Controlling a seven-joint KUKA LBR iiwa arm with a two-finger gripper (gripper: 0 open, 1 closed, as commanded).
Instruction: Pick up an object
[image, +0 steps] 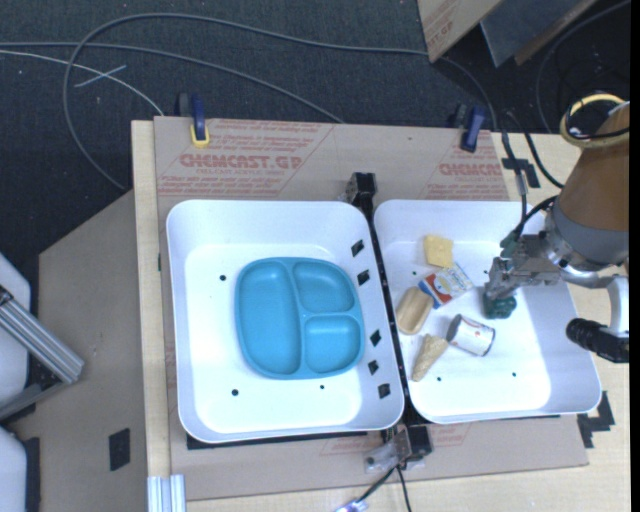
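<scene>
From my feed, the arm (600, 190) is a thick rounded body, orange-brown on the upper section with a grey ring below it. A pale loop of cable (592, 108) arcs over its top. The gripper (503, 285) is a small metallic grey assembly with dark fittings.

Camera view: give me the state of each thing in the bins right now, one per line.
Blue tray: flat, open side up, in left bin.
Yellow block: lying in right bin.
Tan piece: lying on its side.
Cone: lying on its side.
Can: tipped over.
Teal object: lying right under the gripper.
</scene>
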